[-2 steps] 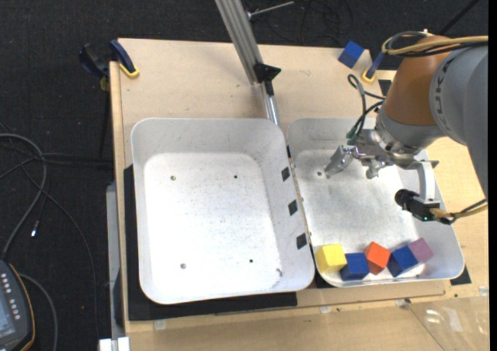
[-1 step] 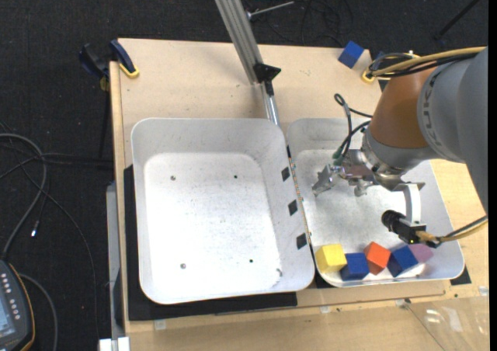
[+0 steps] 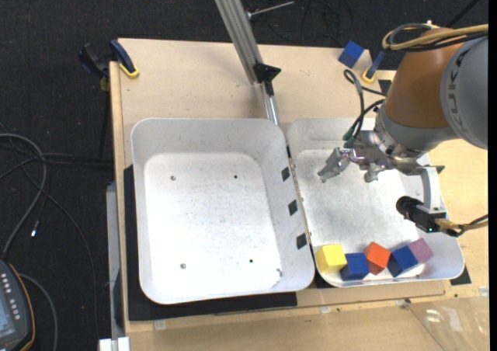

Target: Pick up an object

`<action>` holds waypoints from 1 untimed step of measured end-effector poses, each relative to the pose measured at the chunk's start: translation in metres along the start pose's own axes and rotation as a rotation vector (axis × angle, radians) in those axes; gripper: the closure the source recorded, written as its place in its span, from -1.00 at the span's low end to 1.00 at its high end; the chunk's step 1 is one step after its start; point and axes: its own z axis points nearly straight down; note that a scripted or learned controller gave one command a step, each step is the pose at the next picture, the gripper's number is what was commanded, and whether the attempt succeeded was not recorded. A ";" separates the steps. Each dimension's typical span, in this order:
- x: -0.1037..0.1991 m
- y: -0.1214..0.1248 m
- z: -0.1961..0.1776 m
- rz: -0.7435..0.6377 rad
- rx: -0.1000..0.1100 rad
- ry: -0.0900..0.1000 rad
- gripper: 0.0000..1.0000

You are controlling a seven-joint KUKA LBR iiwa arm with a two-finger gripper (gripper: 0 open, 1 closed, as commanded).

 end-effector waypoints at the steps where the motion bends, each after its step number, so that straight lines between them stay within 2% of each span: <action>1: -0.017 -0.039 0.001 0.008 0.011 0.000 -1.00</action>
